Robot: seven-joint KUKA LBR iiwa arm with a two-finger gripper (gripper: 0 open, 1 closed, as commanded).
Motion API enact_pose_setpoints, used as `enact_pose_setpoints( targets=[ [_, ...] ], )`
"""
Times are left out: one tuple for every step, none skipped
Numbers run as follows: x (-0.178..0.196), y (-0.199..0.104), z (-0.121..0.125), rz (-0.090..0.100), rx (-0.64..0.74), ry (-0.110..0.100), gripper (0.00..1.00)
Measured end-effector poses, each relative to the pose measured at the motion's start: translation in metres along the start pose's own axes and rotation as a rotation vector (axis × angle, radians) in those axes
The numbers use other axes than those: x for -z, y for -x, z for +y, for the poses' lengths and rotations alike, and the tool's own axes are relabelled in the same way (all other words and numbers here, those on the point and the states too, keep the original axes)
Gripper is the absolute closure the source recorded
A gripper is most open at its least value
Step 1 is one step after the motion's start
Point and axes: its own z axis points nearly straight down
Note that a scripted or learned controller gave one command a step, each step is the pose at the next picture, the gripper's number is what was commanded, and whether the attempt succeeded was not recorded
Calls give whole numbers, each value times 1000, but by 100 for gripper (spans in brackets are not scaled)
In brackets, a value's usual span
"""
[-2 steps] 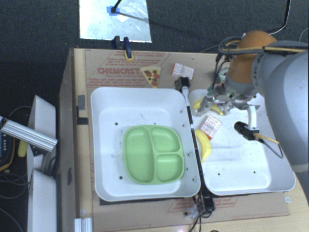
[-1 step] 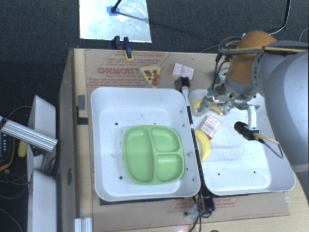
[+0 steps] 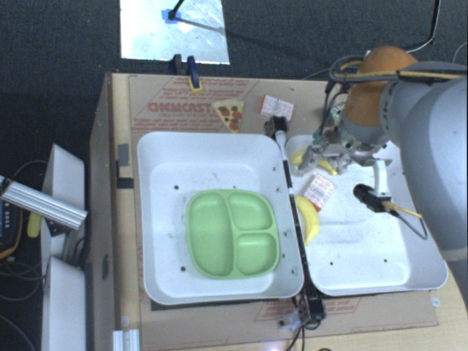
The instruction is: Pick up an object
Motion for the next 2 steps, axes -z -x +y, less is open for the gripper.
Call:
enact_pose_setpoints(
  targets=[
    [20,6,3,6,-1,15,0],
    [31,5,4,6,1,16,100]
  ],
)
